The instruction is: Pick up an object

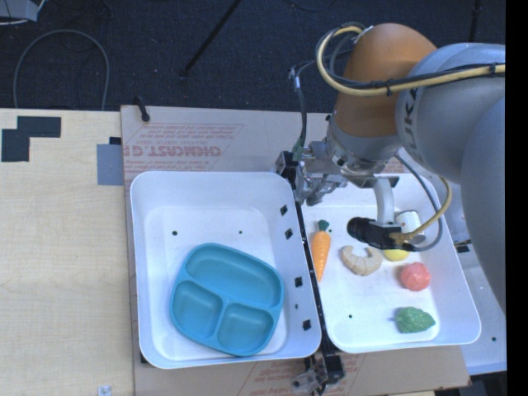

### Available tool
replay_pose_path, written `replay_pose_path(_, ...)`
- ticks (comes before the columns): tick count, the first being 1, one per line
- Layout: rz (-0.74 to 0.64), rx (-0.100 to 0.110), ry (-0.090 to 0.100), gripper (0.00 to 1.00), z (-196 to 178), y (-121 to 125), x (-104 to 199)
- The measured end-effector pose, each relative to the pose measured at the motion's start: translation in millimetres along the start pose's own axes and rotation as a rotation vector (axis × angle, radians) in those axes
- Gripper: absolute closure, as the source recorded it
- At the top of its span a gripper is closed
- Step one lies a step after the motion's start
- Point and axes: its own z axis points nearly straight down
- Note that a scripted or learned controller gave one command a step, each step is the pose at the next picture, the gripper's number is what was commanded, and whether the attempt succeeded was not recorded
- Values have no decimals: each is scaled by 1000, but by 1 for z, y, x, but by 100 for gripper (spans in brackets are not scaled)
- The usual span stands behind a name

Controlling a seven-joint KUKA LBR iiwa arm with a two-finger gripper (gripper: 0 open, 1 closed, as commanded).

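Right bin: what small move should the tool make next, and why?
Probably a short shift toward the near edge, then down over the toy carrot. The tool hangs over the far left corner of the right bin, and the carrot lies closest to it, along the left wall, apart from the tan croissant-shaped toy.

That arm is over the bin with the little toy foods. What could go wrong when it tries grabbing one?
The carrot lies right beside the dividing wall, so the gripper, hanging near that wall, might hit it instead. The tan piece and the yellow piece sit close together, so a grab could knock one aside. The rounded red piece might slip away.
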Motion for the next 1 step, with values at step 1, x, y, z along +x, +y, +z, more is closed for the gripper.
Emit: replay_pose_path(1,-1,-2,0,100,-5,2,54)
